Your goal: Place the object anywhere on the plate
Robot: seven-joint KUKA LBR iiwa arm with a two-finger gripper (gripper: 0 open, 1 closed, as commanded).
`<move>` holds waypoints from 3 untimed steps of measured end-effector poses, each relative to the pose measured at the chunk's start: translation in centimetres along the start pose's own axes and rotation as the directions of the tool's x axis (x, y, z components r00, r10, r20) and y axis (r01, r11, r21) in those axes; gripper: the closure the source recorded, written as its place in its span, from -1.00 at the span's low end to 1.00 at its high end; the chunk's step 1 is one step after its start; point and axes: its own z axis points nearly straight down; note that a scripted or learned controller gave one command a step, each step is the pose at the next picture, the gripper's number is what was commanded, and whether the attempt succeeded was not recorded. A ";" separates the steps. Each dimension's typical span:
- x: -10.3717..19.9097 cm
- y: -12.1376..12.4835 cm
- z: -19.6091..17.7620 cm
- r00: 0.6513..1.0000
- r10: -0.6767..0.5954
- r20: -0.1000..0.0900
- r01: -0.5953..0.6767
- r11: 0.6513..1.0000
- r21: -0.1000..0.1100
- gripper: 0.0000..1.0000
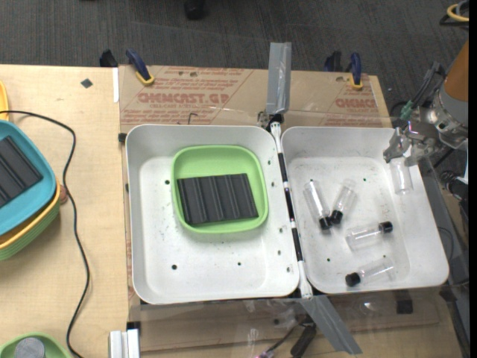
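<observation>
Camera view: two white bins sit side by side on the table. Left bin [149, 222] carries the green plate [218, 159] w/ a dark ribbed mat [218, 198] lying on it, roughly centred, so any drop over that bin's middle should land on the target.

Right bin [417, 274] is the supply side: several clear vials w/ black caps, loose and lying flat. Two sit close together near the middle [328, 203], one more to their right [369, 233], one near the front rim [369, 272].

Tool [401, 159] is at the right bin's far right edge, above the rim. A clear vial [403, 177] hangs upright just below it and looks pinched btwn the fingers at its top end; contact itself is blurry, so that's a judgement.

If the grip is real, pick is done and transfer remains: plate is well apart to the left, across the divider btwn bins. Risk: smooth round vial could slip.
</observation>
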 end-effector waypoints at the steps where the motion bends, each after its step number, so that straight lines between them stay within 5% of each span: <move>1: 0.0 0.0 0.0 1.000 0.000 0.000 0.000 1.000 0.000 -1.00; 2: -0.7 -3.2 -7.4 0.979 0.206 0.000 -0.206 0.979 0.000 -1.00; 3: 5.7 -5.1 -8.6 0.897 0.442 0.001 -0.442 0.897 0.003 -1.00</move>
